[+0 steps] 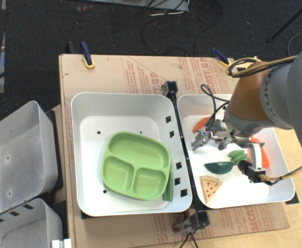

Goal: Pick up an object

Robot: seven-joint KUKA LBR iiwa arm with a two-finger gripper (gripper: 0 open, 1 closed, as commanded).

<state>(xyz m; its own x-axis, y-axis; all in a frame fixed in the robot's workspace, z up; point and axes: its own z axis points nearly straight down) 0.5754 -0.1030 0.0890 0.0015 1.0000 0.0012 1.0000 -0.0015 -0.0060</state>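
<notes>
My gripper point(209, 141) hangs over the left part of the right bin point(282, 187), its two metal fingers apart with bare bin floor between them. An orange piece point(201, 123) lies just behind it, partly hidden by the wrist. In front of the gripper lies a dark green scoop-shaped toy point(219, 167), and next to that a light green piece point(237, 155). A toy pizza slice point(209, 188) rests near the bin's front left corner. An orange and white object point(257, 154) lies to the right, under the arm.
The left bin point(83, 118) holds a light green divided plate point(136, 165). A black divider point(177, 138) runs between the bins. Cables and a black part point(250, 172) trail from the arm over the right bin. Spare white bins point(16, 154) stand at the far left.
</notes>
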